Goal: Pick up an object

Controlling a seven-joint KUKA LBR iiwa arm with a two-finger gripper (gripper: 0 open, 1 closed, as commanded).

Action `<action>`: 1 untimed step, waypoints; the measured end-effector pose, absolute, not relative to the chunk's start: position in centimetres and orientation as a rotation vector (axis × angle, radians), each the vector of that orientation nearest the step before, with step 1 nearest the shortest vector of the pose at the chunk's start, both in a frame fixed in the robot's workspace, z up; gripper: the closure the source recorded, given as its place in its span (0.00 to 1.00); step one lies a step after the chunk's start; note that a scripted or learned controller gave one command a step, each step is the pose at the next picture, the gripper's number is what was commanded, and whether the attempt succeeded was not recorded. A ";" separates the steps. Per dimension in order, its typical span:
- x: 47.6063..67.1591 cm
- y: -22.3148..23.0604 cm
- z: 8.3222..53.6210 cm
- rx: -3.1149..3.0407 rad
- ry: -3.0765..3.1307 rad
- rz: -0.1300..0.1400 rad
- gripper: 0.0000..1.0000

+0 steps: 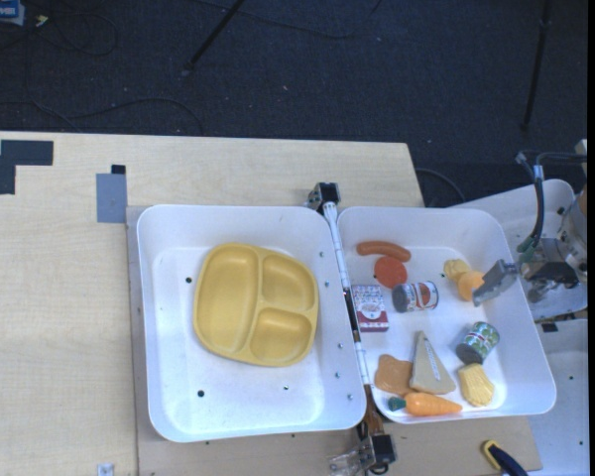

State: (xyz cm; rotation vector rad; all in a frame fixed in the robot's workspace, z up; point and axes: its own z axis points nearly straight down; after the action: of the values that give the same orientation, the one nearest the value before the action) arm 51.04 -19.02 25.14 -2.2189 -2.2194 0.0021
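The right bin (521, 365) holds several toy foods: a sausage (383, 250), a red slice (390, 271), a small dark jar (416, 296), a yellow piece (462, 278), a red-and-white carton (371, 308), a green can (477, 342), a cheese wedge (431, 363), corn (475, 385), a carrot (431, 405) and a brown toast (393, 373). My gripper (516, 278) hangs over the bin's right rim, just right of the yellow piece and above the green can. Nothing is visibly held in it.
The left bin (169, 385) carries a yellow divided plate (256, 303). A hinge strip (344, 296) runs between the two bins. The wooden bench (50, 315) stretches to the left. Dark floor lies beyond the bench at the top.
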 end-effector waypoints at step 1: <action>54.5 -21.3 13.5 -2.219 -2.217 0.003 0.00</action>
State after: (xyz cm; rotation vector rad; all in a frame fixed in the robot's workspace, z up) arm 54.49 -21.28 13.52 -2.2189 -2.2173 0.0027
